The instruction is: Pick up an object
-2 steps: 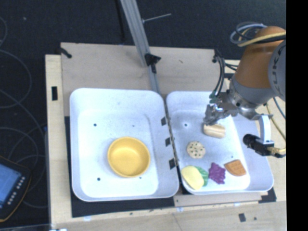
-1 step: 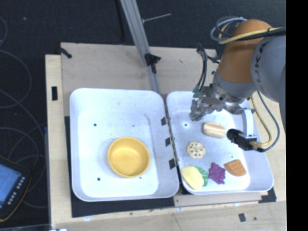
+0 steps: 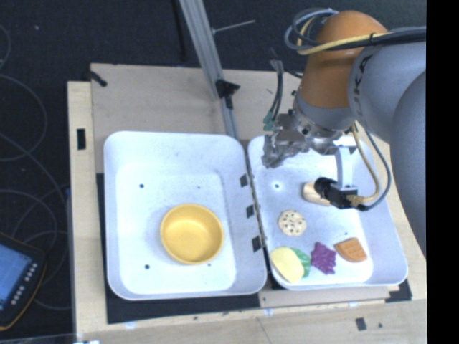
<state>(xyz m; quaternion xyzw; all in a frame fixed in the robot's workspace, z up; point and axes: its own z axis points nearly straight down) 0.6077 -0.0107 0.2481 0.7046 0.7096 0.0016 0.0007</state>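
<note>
Arm (image 3: pixel 391 84) angles leftward, pincer (image 3: pixel 275 153) pointing down.

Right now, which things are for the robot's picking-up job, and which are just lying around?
For the job: gripper, cookie, purple grapes, orange toy, yellow-green toy, yellow bowl.
Just lying about: tablet, metal rail.

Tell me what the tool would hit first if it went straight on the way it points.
The tool would probably meet bare floor of the right bin, near its far left corner. The cookie lies off that line; depth is unclear.
</note>
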